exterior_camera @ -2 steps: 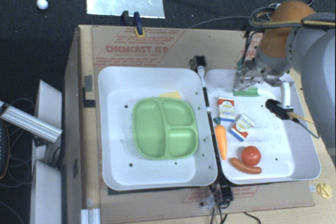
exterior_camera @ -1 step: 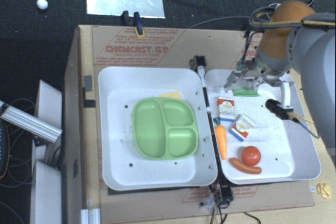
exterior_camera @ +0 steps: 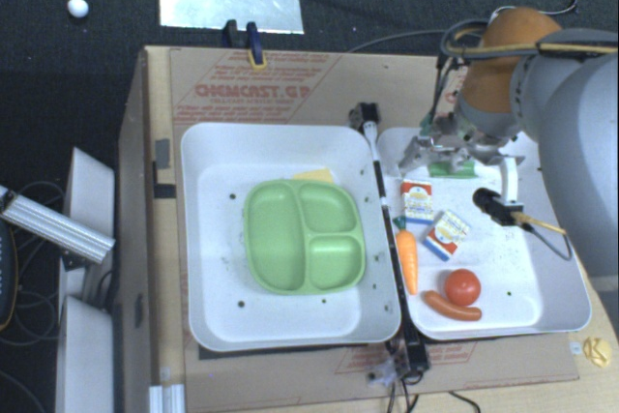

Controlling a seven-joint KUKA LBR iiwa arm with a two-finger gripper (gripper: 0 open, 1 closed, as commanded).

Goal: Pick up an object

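Observation:
My gripper (exterior_camera: 447, 153) hangs low over the far end of the right bin (exterior_camera: 556, 290). Just under it a flat green item (exterior_camera: 456, 170) peeks out, partly hidden by the gripper. In front of it lie a red and white carton (exterior_camera: 417, 202) and a smaller blue, white and red carton (exterior_camera: 446, 234). An orange carrot (exterior_camera: 407, 261) lies along the bin's left wall. A red tomato (exterior_camera: 463, 286) and a reddish sausage (exterior_camera: 451, 307) sit at the near end.
The left bin (exterior_camera: 213, 208) holds a green divided plate (exterior_camera: 303, 236) with a yellow item (exterior_camera: 313, 176) sticking out behind it. A divider rail (exterior_camera: 379, 198) runs between the bins. Brown cardboard (exterior_camera: 251, 87) lies under both.

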